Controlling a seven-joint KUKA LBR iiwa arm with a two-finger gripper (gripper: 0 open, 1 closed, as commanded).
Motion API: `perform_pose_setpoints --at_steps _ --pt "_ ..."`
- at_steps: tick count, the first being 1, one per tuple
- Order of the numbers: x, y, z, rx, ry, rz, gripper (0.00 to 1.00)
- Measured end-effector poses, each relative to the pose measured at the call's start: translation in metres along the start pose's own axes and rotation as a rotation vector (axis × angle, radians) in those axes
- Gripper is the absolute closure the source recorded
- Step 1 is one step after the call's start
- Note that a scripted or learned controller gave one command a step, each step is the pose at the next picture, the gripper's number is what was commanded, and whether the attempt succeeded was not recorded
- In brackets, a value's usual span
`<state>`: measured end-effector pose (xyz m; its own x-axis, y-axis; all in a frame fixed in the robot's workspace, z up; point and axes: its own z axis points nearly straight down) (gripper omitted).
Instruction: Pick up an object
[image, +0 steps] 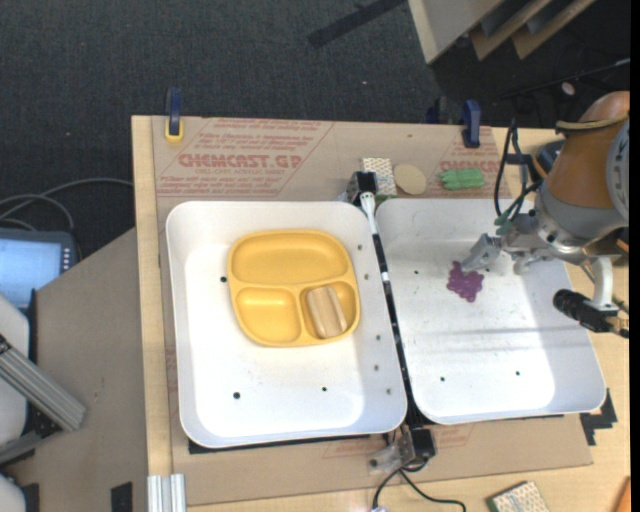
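A small purple lumpy object lies in the right white bin, near its upper middle. My gripper hangs just above and to the right of it, very close, at the end of the grey arm with the orange band. Whether it touches the purple object is unclear. In the left white bin sits a yellow divided plate with a tan wooden block in its lower right compartment.
On the bench behind the bins lie a green piece, a tan round disc and a small black-and-white part. Blue clamps hold the board's back edge. A black arm fitting overhangs the right bin's right side.
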<state>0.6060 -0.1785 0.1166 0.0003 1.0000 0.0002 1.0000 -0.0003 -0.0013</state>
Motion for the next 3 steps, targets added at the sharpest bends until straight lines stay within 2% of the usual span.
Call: perform_pose_setpoints --at_steps 1,2,3 --pt "0.037 -0.023 0.034 0.006 0.003 -0.003 0.00" --pt "0.032 0.011 0.032 -0.006 -0.002 -0.001 0.00" --pt "-0.032 0.053 0.031 -0.005 0.000 0.002 0.00"
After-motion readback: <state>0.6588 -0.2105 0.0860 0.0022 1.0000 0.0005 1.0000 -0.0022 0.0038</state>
